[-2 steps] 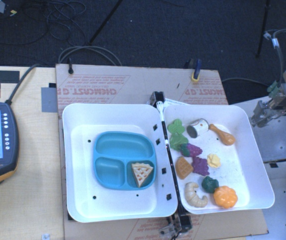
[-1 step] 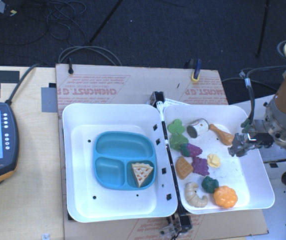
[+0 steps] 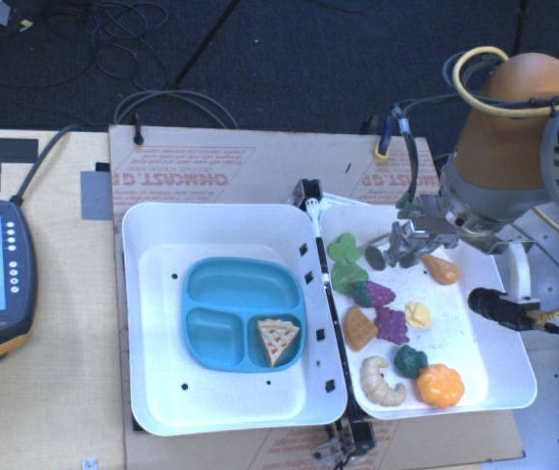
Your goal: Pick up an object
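Jaws (image 3: 389, 253): low over right bin (image 3: 514, 380), beside green toy (image 3: 345, 251); grip state cannot be told.
Left bin (image 3: 152, 360): blue tray (image 3: 222, 311) holding pizza slice (image 3: 278, 340).

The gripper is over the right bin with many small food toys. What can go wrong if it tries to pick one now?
1. The toys in the right bin lie crowded: the purple grapes touch the brown piece, so a grasp may catch or push two.
2. The gripper hovers near the green toy by the bin's left wall, which could block a clean approach.
3. The round orange toy may roll away.
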### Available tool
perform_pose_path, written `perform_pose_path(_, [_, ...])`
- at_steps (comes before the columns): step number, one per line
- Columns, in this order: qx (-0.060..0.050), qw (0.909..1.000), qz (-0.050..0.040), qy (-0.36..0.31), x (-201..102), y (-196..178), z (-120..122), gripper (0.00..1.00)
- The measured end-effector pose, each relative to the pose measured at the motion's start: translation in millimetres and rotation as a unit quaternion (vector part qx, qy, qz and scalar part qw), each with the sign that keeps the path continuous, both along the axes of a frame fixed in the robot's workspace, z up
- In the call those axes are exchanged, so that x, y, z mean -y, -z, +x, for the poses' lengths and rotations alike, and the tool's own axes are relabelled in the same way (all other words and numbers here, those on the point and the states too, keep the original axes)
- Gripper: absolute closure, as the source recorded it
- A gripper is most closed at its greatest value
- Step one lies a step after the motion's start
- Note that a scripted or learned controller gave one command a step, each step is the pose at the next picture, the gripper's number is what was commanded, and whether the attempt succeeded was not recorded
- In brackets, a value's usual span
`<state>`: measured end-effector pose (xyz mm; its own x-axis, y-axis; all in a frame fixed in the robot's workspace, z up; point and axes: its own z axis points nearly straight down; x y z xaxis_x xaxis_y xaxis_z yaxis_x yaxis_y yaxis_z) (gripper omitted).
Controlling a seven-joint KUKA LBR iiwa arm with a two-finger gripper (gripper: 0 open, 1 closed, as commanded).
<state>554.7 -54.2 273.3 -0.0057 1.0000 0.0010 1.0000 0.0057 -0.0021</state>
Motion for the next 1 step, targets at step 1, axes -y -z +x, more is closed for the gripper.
perform_pose_path(1, [-0.005, 1.0000, 0.0010, -0.001, -83.9, 58.7, -22.2, 1.00])
